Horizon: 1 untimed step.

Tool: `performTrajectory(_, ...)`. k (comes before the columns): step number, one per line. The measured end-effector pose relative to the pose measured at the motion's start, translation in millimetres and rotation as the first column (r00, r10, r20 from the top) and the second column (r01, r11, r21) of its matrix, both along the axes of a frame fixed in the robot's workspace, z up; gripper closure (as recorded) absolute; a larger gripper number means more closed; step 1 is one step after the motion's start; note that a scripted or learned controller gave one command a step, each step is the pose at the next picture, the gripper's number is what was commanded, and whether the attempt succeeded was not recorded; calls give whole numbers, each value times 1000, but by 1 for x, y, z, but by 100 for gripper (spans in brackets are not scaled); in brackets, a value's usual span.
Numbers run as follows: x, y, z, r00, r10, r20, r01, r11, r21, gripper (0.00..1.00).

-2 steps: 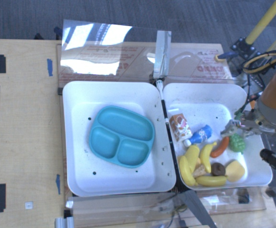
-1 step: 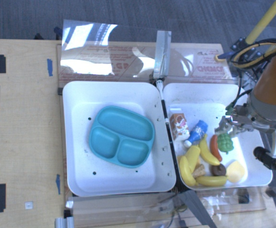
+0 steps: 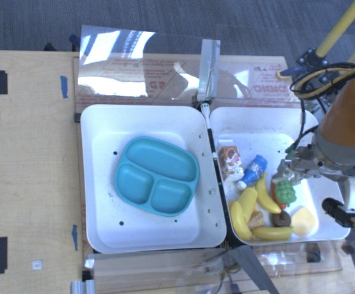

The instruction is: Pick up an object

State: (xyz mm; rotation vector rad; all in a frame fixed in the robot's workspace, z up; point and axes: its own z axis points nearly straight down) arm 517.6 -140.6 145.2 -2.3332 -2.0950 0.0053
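The right bin (image 3: 260,126) holds a heap of small toy items. A green leafy toy with a red part (image 3: 285,193) lies just below my gripper (image 3: 286,175), which hangs low over the bin's right half. Yellow bananas (image 3: 248,208) lie to the left of the green toy, one banana (image 3: 272,232) along the front wall. A pale yellow lemon-like piece (image 3: 304,220) and a brown piece (image 3: 281,218) sit in front of it. A blue bottle (image 3: 256,167) and a small brown and white carton (image 3: 229,162) lie further left. The grey wrist hides whatever is right under it.
The left bin (image 3: 98,182) bears a blue divided plate (image 3: 156,175). A clear upright panel (image 3: 209,72) stands behind the bins where they meet. Yellow and black cables (image 3: 315,72) hang at the upper right, next to the arm's orange band (image 3: 352,112).
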Motion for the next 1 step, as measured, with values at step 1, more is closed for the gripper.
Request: performTrajectory(1, 49, 88, 123, 997, 81, 15, -81, 997, -1, 100)
